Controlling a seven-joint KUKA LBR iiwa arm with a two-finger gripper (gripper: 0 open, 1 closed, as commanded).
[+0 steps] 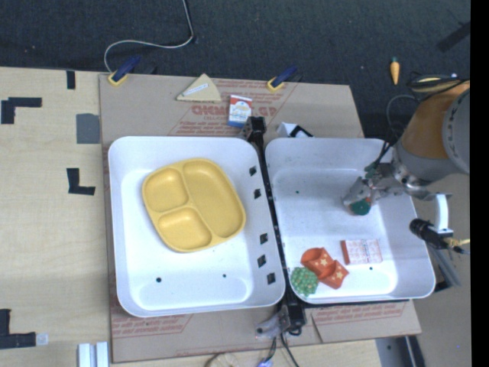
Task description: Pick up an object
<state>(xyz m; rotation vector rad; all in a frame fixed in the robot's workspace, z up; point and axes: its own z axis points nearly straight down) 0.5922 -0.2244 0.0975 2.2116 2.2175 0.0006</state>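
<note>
Fingers (370, 189) at the tip of the grey arm (437, 140) sit low over the right bin (397, 205), but at this slant I cannot tell whether they are spread or closed. Right at their tips, touching or nearly so, lies a small rounded teal object (361, 207), on the bin floor toward its right side. Three more things lie near that bin's front edge: one crinkled red packet (325, 266), one knobbly green ball (304, 281) touching the packet's left side, and one flat white card with red print (361, 251) just to the packet's right. The left bin (126, 228) holds a single smooth yellow plastic plate (192, 203), rounded at the corners and moulded into three compartments. Both bins are shallow, white and glossy, side by side on a brown cardboard sheet (328, 105) on the bench. Behind the bins on that sheet stand one small red-and-white carton (240, 111) and one tan triangular wedge (200, 89). Two blue-and-yellow clamps (122, 71) grip the sheet's far edge.
</note>
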